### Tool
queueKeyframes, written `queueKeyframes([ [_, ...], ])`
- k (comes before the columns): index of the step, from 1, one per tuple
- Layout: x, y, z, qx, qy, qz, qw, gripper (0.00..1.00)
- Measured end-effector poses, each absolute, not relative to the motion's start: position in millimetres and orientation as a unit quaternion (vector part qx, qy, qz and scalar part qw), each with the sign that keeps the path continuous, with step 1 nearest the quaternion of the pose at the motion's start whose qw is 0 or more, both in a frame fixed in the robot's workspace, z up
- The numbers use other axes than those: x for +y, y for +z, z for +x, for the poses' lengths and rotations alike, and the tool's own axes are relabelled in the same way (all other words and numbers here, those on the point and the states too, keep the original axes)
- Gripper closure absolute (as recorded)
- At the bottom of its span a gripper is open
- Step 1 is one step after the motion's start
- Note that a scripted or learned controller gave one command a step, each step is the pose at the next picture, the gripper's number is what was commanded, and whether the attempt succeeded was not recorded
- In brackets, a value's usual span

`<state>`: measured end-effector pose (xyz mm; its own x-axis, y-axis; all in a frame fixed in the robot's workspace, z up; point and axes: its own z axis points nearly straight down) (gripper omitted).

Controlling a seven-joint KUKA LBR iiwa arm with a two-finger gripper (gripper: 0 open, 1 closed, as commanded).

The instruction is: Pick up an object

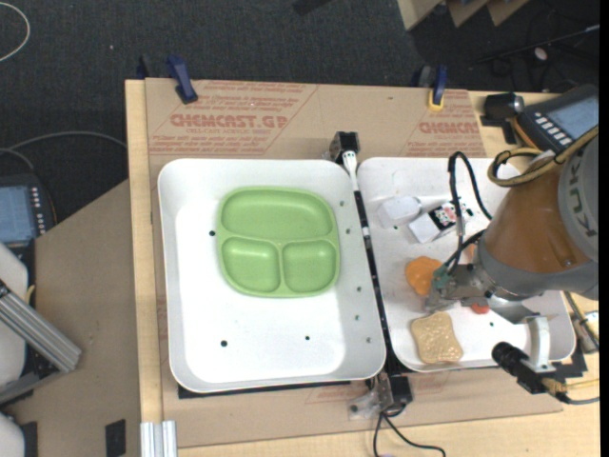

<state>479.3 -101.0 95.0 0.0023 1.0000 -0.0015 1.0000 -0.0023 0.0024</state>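
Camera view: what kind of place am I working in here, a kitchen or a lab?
Most likely a robotics lab bench, not a kitchen: two white bins sit on a board held by clamps, loose cables run about, and the green divided plate looks like a test prop.

An orange round object (420, 273) lies in the right bin (400, 350), with a tan speckled slab (437, 338) lying flat at its 5 o'clock.
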Motion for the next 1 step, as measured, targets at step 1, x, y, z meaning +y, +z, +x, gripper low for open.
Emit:
queueKeyframes([
  [1,-186.4,215.1,479.7,0.705,0.0009,0.709,0.006,1.0],
])
